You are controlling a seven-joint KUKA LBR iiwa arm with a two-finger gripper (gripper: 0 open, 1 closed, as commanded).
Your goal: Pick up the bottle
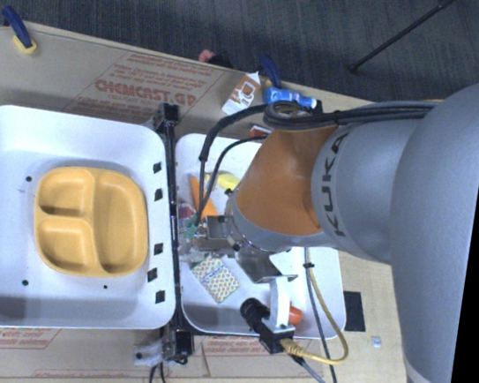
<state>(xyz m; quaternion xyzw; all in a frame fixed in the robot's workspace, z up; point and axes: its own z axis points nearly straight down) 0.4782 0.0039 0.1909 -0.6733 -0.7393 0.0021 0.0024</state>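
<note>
- The arm hangs low over the right bin, covering most of its clutter.
- Jaws hidden beneath the wrist; their state cannot be told.
- Bottle cannot be picked out, so its direction is unclear.

A robotics lab: KUKA arm over 2 clamped bins on cardboard

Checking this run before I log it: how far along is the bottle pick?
Done: the arm has reached in over the right bin, low above its clutter. In hand: nothing I can confirm; the wrist hides the gripper and whatever is under it. The yellow divided tray sits alone in the left bin. Left: the grasp and lift. I can't single out the bottle among the items by the patterned packet.
</note>
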